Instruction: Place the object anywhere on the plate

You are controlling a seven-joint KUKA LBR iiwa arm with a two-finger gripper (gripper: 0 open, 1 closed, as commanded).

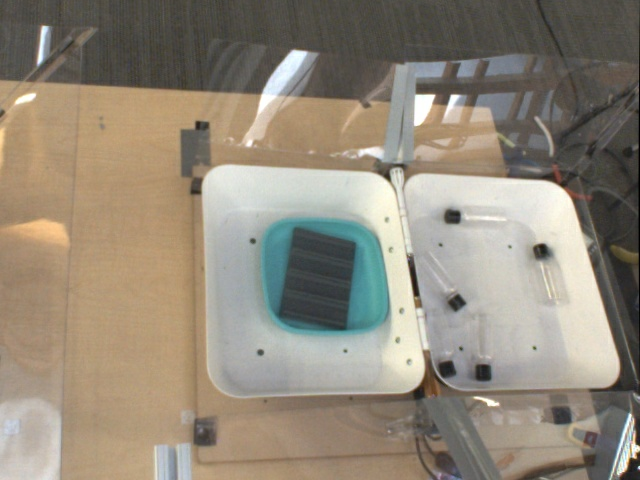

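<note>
A dark grey ribbed block [318,277] lies flat on the teal plate [374,290], slightly tilted, near the plate's middle. The plate sits in the left white bin [230,298]. The block rests wholly within the plate's rim.
The right white bin [580,268] holds several clear tubes with black caps, such as one [547,268] at its right side and one [441,280] near its left wall. A metal divider post [398,118] stands behind the gap between the bins. Cables lie at the far right.
</note>
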